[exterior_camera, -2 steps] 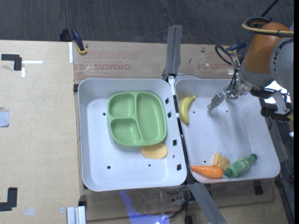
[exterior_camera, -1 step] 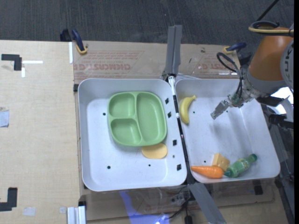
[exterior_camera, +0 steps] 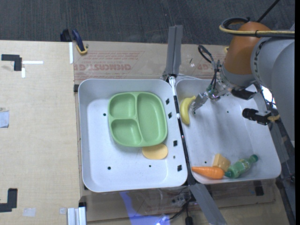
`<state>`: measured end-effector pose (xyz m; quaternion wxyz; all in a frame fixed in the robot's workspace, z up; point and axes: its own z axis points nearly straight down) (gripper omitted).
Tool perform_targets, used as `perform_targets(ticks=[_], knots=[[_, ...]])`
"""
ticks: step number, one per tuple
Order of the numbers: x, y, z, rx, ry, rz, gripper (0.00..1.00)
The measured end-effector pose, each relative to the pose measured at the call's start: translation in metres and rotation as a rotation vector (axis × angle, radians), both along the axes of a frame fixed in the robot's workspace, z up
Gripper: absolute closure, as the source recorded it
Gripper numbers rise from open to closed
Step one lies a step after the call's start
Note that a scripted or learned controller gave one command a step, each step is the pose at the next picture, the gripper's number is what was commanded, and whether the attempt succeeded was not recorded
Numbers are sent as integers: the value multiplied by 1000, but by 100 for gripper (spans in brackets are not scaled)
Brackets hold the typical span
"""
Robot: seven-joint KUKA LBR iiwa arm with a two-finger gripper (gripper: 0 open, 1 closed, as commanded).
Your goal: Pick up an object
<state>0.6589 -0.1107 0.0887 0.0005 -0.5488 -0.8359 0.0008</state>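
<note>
A yellow banana (exterior_camera: 186, 109) lies against the left wall of the right bin (exterior_camera: 234, 130). My gripper (exterior_camera: 198, 102) hangs low just to the banana's right, its tips close to the fruit's upper end. Along the right bin's front edge lie an orange carrot (exterior_camera: 208, 172), a yellow block (exterior_camera: 221, 162) and a green bottle (exterior_camera: 241, 167). Nothing shows between the gripper's tips.
The left bin (exterior_camera: 93, 163) holds a green divided plate (exterior_camera: 137, 119) with a flat yellow disc (exterior_camera: 155, 152) at its front edge. A grey divider post (exterior_camera: 174, 50) stands behind the two bins. The arm's orange band (exterior_camera: 244, 46) sits over the right bin's far corner.
</note>
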Motion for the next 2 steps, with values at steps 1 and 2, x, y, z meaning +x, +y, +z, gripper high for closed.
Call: perform_targets(ticks=[1, 2], knots=[[0, 0, 6, -1, 2, 1, 100], [-4, 59, 99, -2, 2, -318, 100]])
